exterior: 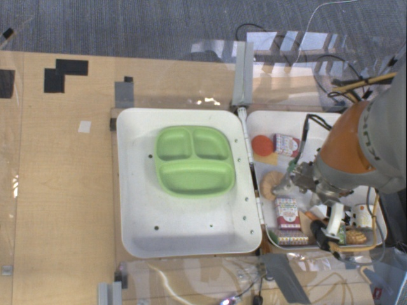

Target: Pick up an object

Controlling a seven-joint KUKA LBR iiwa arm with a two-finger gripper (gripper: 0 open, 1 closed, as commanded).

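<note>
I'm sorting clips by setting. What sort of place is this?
Most likely a robotics lab workcell: a grey and orange arm hangs over the right bin, a green divided tray lies in the left bin, and loose cables trail over grey carpet beyond the bench.

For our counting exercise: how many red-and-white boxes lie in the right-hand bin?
2: the back box beside the red ball, the front box near the front. The arm may hide more.

The right bin (262,124) is largely covered on its right side by the arm (356,145), itself cut off at the right edge. A tan object (270,183) is partly hidden by the gripper (294,178). In the near right corner, small items (356,235) cannot be identified.
</note>
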